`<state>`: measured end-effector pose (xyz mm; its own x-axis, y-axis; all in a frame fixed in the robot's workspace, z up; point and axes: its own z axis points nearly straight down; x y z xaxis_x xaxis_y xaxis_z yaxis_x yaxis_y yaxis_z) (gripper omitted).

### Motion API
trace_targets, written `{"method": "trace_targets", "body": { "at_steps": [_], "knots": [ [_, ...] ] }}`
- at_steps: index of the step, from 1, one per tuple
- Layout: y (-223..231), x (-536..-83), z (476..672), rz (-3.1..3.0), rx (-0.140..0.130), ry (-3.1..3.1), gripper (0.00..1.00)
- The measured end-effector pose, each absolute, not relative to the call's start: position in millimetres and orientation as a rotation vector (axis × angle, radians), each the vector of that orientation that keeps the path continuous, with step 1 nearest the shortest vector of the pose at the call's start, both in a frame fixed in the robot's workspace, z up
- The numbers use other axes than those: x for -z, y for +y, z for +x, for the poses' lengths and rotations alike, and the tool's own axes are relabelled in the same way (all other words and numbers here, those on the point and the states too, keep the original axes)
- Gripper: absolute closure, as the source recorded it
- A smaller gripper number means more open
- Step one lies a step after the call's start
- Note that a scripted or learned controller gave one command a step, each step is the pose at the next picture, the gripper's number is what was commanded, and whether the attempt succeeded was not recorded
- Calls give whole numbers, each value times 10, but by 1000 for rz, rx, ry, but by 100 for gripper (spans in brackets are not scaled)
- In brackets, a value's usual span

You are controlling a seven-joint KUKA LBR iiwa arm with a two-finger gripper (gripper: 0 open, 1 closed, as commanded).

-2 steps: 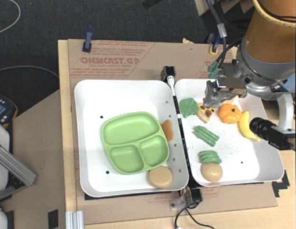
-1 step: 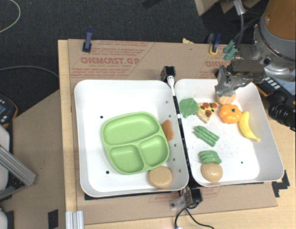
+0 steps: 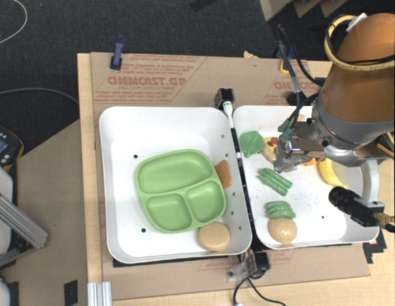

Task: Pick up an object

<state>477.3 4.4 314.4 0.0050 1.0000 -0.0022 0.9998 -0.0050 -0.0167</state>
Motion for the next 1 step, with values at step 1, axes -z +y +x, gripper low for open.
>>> {"method": "trace_targets", "body": {
  "at_steps": [1],
  "knots": [
    [967,-4233,4801,-2215,20,-2237,100]
  ]
}}
